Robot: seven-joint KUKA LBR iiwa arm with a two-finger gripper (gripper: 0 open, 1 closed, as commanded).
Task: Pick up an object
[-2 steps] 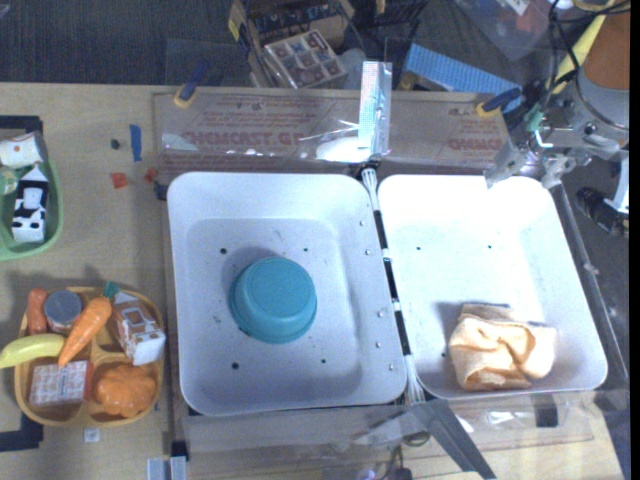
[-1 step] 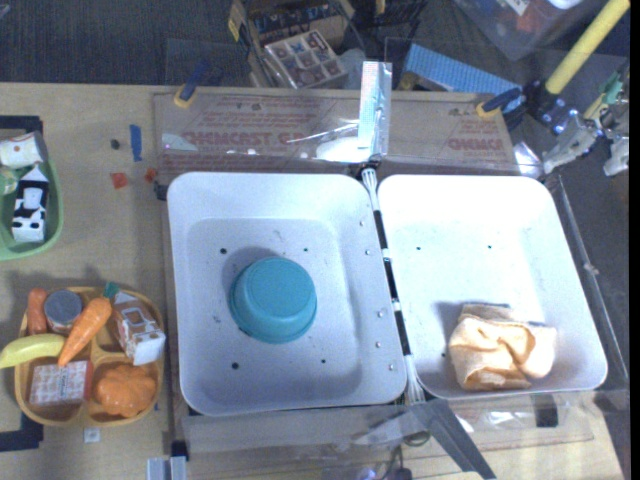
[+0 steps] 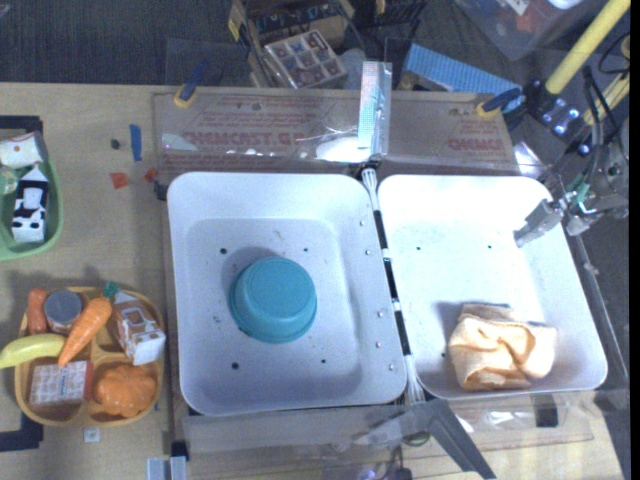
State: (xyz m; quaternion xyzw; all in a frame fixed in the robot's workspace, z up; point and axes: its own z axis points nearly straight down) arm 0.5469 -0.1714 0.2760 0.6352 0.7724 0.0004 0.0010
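The wooden surface (image 3: 90,118) carries two shallow white bins side by side. The left bin (image 3: 200,208) holds a blue bowl (image 3: 274,299) turned upside down, a little left of the bin's middle. The right bin (image 3: 450,218) holds a crumpled yellow cloth (image 3: 498,347) near its front right corner, well apart from the bowl.

At the right bin's right rim, toward the back, the end effector (image 3: 545,220) reaches in from the right. One grey finger points down and left over the rim; nothing shows between the fingers, and how wide they stand cannot be told. It is well apart from the cloth.

Left of the bins sits a yellow tray (image 3: 150,313) of toy food: a carrot (image 3: 85,330), a banana (image 3: 28,349), a small carton (image 3: 137,330) and some orange pieces. Behind it, at the left edge, a green dish (image 3: 50,230) holds a black-and-white toy (image 3: 30,208).
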